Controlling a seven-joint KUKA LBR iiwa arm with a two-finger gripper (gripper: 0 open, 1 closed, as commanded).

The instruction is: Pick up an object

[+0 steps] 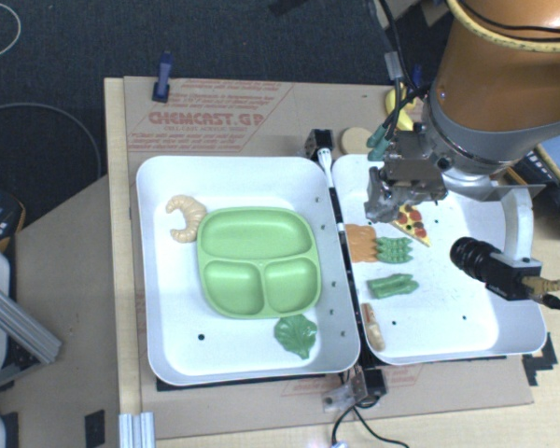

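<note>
My gripper hangs low over the far left part of the right bin. A pizza slice lies just to its right, partly under it. An orange waffle-like piece and a ridged green piece lie just in front of the gripper. Closer to the front are a green pod and a tan stick by the bin's left wall. Nothing shows between the gripper's tips.
The left bin holds a green divided plate, a croissant at its back left and a green leafy piece in front. The wall between the bins runs just left of the gripper.
</note>
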